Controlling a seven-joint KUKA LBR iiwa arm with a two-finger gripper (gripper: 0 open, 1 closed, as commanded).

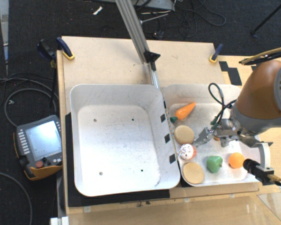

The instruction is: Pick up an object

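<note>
The right bin (202, 93) holds several small objects: an orange carrot (185, 110) at the back, a tan round piece (184, 134), a white ball with red spots (186, 151), a tan disc (193, 172), a green pepper (214, 163) and an orange ball (236, 160). My gripper (205, 136) hangs low over the middle of this bin, just right of the tan round piece. I see nothing held between its fingers.
The left bin (84, 100) lies beside it across a shared rim with black clips. A slanted metal pole (133, 25) crosses the bench's back. A teach pendant (40, 146) lies on the floor at left. The arm's orange band (262, 90) overhangs the right bin's right side.
</note>
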